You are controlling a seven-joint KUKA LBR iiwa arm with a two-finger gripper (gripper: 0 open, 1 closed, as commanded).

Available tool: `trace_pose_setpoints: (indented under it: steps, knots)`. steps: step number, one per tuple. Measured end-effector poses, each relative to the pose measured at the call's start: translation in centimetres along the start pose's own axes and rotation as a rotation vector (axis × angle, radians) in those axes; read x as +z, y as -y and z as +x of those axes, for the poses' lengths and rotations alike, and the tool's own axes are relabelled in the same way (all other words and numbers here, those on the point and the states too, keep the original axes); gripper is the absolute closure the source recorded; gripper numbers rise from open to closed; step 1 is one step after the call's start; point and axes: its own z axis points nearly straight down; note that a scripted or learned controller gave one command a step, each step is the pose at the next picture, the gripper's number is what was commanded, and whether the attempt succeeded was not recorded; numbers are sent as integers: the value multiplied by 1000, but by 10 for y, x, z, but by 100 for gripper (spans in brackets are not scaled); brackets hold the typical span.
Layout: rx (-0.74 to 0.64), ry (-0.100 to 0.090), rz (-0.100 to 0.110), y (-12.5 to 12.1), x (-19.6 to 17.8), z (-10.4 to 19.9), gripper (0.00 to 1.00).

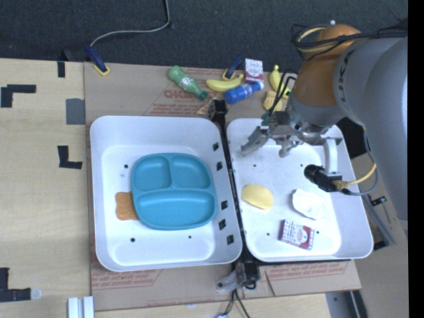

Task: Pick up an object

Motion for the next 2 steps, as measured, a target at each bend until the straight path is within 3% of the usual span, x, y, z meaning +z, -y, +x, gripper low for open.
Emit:
trace_pose_setpoints:
  steps: [1, 2]
  knots:
    - [1, 0, 2, 38, 1, 18, 0]
    - [3, 1, 4, 47, 71, -36, 0]
